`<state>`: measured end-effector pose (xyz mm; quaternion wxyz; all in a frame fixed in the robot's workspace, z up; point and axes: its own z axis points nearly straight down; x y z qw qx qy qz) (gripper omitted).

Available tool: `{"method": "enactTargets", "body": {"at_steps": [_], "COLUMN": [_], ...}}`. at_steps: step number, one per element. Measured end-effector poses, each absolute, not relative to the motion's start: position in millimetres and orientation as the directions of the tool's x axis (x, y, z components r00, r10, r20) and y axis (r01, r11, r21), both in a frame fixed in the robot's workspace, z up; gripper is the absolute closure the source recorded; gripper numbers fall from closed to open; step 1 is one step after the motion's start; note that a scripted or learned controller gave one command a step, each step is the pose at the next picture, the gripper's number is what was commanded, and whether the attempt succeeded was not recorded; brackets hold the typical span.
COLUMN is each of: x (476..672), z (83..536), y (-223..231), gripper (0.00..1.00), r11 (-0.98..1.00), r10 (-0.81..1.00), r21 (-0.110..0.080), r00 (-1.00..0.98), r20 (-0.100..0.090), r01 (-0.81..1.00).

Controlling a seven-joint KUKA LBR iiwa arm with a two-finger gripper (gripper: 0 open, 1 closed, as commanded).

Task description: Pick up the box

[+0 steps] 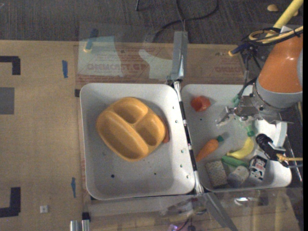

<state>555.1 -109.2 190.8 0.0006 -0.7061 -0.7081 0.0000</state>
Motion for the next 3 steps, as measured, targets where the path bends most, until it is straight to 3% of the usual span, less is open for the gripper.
{"method": "enactTargets", "body": {"at_steps": [1, 2, 3], "x": [595.3, 596.4, 558.1], "z": [88.5, 100.7, 215.8], "y": [-140.9, -143.8, -209.8], "gripper": [0.00, 1.00, 1.00], "r11": [-0.043, -0.048, 0.248], "r10": [0.999, 0.999, 0.969], "r21": [0.010, 0.015, 0.004], "r00": [0.043, 0.049, -0.248], "r20": [-0.001, -0.002, -0.003], "r01": [0.999, 0.999, 0.969]}}
